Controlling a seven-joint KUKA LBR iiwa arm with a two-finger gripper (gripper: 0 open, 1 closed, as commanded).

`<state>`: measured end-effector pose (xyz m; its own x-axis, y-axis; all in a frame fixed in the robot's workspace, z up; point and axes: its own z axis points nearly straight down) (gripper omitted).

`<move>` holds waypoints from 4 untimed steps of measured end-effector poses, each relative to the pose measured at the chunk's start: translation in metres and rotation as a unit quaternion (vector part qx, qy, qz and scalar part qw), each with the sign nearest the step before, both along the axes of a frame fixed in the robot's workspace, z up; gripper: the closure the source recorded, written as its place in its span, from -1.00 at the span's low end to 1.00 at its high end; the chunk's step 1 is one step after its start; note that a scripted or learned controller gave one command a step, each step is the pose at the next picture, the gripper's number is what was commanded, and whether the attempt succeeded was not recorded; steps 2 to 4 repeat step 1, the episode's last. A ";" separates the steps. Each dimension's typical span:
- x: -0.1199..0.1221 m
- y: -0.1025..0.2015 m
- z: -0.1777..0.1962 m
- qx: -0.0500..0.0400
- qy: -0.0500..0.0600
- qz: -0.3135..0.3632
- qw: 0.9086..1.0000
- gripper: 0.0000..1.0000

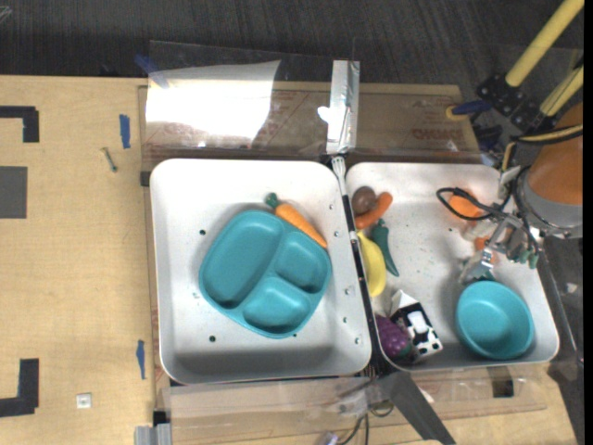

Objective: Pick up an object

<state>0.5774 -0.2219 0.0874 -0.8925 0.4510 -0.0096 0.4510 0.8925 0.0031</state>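
Note:
In the right bin, my gripper reaches in from the right edge, just above the far rim of a teal bowl. A small orange item lies a little up and left of it, beside a black cable loop. Along the bin's left wall lie a brown and orange toy, a yellow banana, purple grapes and a black-and-white toy. Whether anything is in the gripper cannot be made out.
The left bin holds a teal divided plate with a carrot lying across its far corner. A divider wall separates the bins. Yellow-handled gear stands at the back right.

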 end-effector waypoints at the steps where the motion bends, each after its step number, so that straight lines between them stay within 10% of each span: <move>1: -0.014 0.043 0.001 0.001 0.001 -0.072 0.997 -1.00; 4: -0.014 0.043 0.001 0.001 0.001 -0.072 0.997 -1.00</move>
